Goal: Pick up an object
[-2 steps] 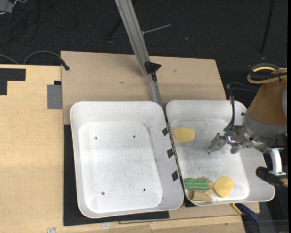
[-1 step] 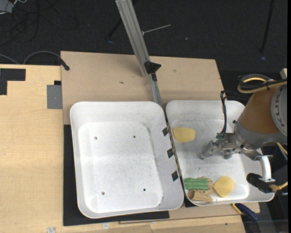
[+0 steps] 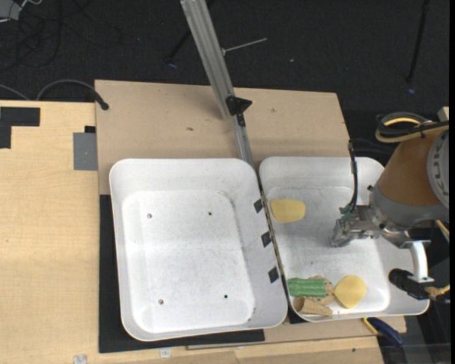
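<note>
Clutter sits at the near edge of the right bin (image 3: 318,174): a green ridged piece (image 3: 306,286), a tan scrap (image 3: 314,305) just nearer than it, and a round yellow item (image 3: 350,290) touching on the right. All three lie on the bin floor, apart from the pincer.

Mid-bin, approx. centre-right, the pincer (image 3: 349,230) hangs low over bare white floor w/ nothing visible between its tips; can't tell how wide it stands, too small and dark. Grey arm w/ orange band (image 3: 409,177) comes in from the right, over the bin's right rim.

Farther left in the same bin, a 2nd yellow, flattish piece (image 3: 287,210) lies near the divider edge, well apart from the pincer.

Left bin (image 3: 136,174) sits beside the right one, rims touching, black clips along the join.

Far side: brown board (image 3: 174,120) under both bins, a slanted metal rail (image 3: 212,55) rising from it, pale wood desk (image 3: 30,226) at left, dark floor w/ cables beyond.
</note>
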